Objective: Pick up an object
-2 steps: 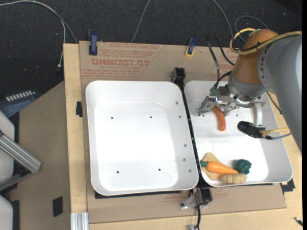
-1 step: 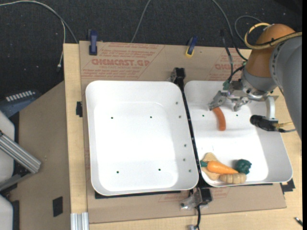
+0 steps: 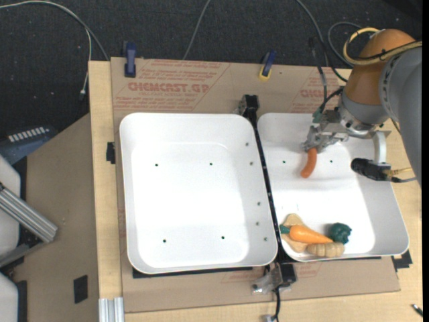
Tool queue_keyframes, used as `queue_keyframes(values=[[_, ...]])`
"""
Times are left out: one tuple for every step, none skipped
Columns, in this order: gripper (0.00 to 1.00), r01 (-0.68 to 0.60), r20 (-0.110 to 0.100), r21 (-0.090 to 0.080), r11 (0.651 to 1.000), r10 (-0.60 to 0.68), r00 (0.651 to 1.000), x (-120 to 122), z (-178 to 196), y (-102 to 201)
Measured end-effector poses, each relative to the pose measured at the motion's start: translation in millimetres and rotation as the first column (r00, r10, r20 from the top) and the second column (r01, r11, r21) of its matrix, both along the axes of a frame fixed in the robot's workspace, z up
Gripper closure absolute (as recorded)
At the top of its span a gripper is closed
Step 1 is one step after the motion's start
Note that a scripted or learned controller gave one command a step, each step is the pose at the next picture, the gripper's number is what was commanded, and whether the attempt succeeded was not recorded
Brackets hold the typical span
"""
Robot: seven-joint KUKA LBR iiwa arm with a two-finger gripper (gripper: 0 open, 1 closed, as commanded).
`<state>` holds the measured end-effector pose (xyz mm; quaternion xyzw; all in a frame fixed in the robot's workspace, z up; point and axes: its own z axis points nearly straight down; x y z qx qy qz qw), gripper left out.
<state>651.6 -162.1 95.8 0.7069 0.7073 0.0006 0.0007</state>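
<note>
The gripper (image 3: pixel 320 141) hangs over the right bin (image 3: pixel 375 206) with its fingers closed on the top end of a small orange sausage-shaped toy (image 3: pixel 308 164), which dangles below it above the bin floor. To do the step well, the arm should rise straight and slowly, so the narrow grip on the tip does not slip. A toy carrot (image 3: pixel 308 233) lies at the near edge. On the board (image 3: pixel 167 86) behind the bins, red letters read "CHEMCAST GP".
</note>
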Motion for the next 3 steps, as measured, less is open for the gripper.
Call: queue_keyframes(values=[[1.0, -0.004, 0.002, 0.001, 1.0, 0.004, 1.0, -15.2, 55.1, 62.0], [1.0, -0.003, 0.0, 0.001, 1.0, 0.003, 1.0, -32.3, 90.2, 136.8], [1.0, -0.002, -0.004, 0.001, 1.0, 0.002, 1.0, -102.1, 88.9, 201.5]])
